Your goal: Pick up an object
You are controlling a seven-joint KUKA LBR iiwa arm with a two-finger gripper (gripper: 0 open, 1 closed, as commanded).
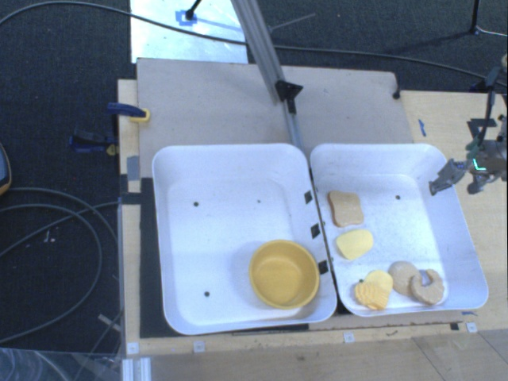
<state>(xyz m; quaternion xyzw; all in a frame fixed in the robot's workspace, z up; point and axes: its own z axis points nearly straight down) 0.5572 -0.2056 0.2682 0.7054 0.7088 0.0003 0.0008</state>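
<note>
Two shallow white bins side by side across the middle of the frame: left bin (230, 155) and right bin (448, 236), rims touching at the centre.

Lower centre, inside the left bin near its right wall: a yellow bowl (284, 273), upright, mouth up. Probably light, stiff plastic with a smooth and likely slippery wall; best taken by pinching the rim, one finger inside and one outside, since the full body looks too wide to span.

Right bin, centre to lower right, five small food-like pieces. A tan toast slice (345, 208) uppermost, flat; just below it a pale yellow wedge (355, 244), apart from the toast. Lower still, a crinkled yellow piece (374, 290), a beige round piece (403, 275) beside it, and a curled beige piece (429, 286) touching the round one. All seemingly light and low; hard or soft not discernible. Flat ones likely awkward, needing a grip across the narrow edges; the clustered three harder to single out.

Right edge of the frame, over the right bin's upper right rim: the gripper (456, 186), jaws spread, nothing between them, well apart from every piece.
</note>
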